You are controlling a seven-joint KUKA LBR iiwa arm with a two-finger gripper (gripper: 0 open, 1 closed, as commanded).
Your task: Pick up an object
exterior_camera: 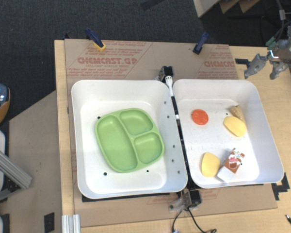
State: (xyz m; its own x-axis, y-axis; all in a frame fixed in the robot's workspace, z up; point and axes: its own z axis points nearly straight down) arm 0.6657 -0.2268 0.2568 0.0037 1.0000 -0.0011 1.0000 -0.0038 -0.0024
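Hand (pixel 265 63) open above right bin (pixel 266 130): 2 yellow pieces (pixel 235 126), 1 orange disc (pixel 200 117). Left bin (pixel 82 130): 1 green tray (pixel 129 140).

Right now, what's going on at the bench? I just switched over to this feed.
Nothing is being handled yet. The gripper sits at the upper right, outside the right bin. That bin holds an orange disc, two yellow pieces, a tan wedge by the upper one, and a small red and white item touching the lower one. The left bin holds a green divided plate. No pick has started.
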